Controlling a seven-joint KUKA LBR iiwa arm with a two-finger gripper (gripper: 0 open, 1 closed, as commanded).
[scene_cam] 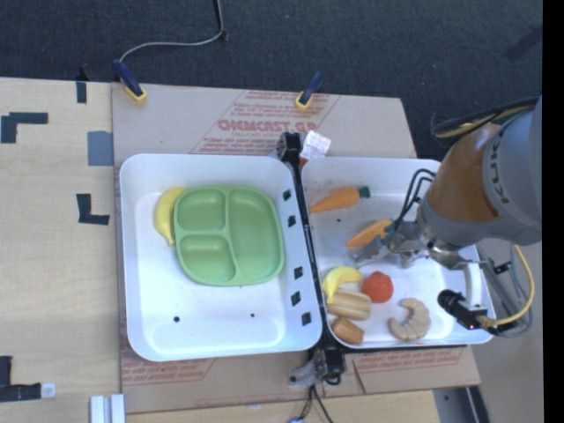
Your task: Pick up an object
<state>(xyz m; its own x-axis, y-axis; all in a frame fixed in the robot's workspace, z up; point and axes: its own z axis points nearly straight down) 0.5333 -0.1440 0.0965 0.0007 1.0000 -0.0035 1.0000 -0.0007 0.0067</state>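
In the right bin [423, 170], my gripper [368, 250] reaches in from the right and sits low, just under a small orange carrot piece [368, 233]. I cannot tell whether it touches that piece. A longer carrot with a green top [339, 200] lies farther back. In front of the gripper are a red tomato [378, 286], a yellow fruit [339, 278], a bread roll [349, 305], a brown sausage [347, 329] and a tan croissant [411, 319].
The left bin [141, 263] holds a green divided plate [229, 234] with a yellow banana [164, 214] tucked against its left side. A black divider rim [300, 236] runs between the bins. The arm's grey body [480, 192] covers the right bin's right side.
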